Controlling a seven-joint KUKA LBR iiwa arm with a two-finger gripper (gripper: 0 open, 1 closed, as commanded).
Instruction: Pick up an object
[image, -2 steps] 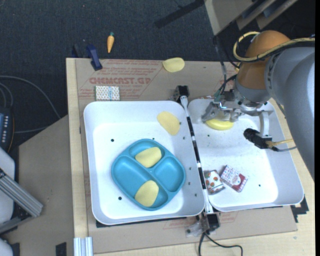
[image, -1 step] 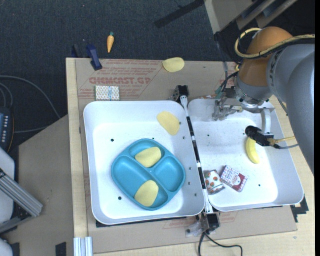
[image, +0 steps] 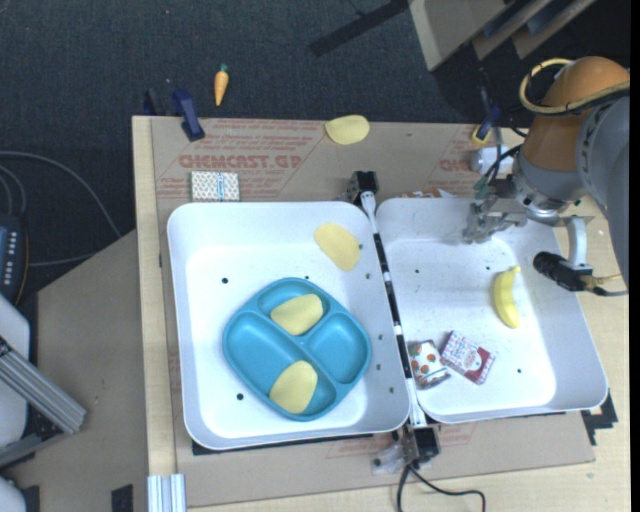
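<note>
Over the far right corner of the right bin (image: 560, 395), the hand (image: 487, 222) hung low above the white floor, just beside the bin's far wall; whether it was open or closed could not be told, and nothing showed in its grip. Nearer the bin's right wall lay a banana (image: 507, 298), well apart from the hand. By the near left corner of that bin sat two small packets, a red and white packet (image: 468, 357) and, just beside it, a darker packet (image: 428, 364) close against the wall shared with the left bin (image: 190, 300). Toward the near side of the left bin rested a blue divided plate (image: 250, 345), with one yellow piece (image: 297, 313) in its far compartment and another yellow piece (image: 294, 386) in its near compartment. A third yellow piece (image: 337, 245) lay on the bin floor by the far right corner. Beyond the bins, on the tabletop (image: 160, 400), a pale yellow lump (image: 347, 129) sat at the far edge, and a small patterned card (image: 215, 185) lay near the far left corner.
</note>
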